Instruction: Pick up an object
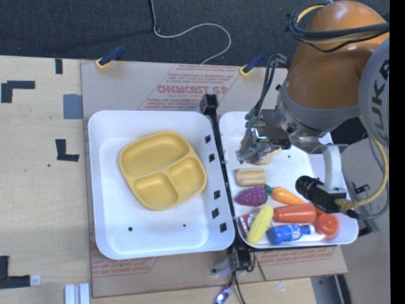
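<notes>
On the surface (38,170) sit two white bins. One yellow divided plate (163,168) lies in the left bin (101,189). At the right bin (342,238), the tool (254,149) hangs low over the upper left part; whether it is open or closed cannot be told. Just below it lies one tan bread roll (250,177), then one purple grape bunch (251,196), one corn cob (260,224), one carrot (288,197), one blue bottle (288,234), one red sausage (295,214) and one tomato (327,224).

Divided plate (163,170) in left bin (101,189), toys in right bin (345,238)
</notes>
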Robot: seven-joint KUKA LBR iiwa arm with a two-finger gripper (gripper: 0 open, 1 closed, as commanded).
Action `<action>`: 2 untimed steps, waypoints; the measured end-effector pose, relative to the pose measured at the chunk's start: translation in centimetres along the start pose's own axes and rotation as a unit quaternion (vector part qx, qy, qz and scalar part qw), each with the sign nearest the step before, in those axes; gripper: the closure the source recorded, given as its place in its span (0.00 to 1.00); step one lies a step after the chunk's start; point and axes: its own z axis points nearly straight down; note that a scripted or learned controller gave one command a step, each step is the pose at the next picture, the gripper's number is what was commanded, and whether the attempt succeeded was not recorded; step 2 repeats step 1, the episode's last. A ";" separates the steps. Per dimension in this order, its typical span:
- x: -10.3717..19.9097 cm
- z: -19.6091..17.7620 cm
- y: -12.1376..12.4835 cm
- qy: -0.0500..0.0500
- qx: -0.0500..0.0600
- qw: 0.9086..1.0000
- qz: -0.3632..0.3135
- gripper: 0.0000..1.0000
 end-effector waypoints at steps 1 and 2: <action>5.8 -6.1 0.2 0.000 0.002 1.000 -0.002 1.00; 5.8 -6.1 0.2 0.000 0.002 1.000 -0.002 1.00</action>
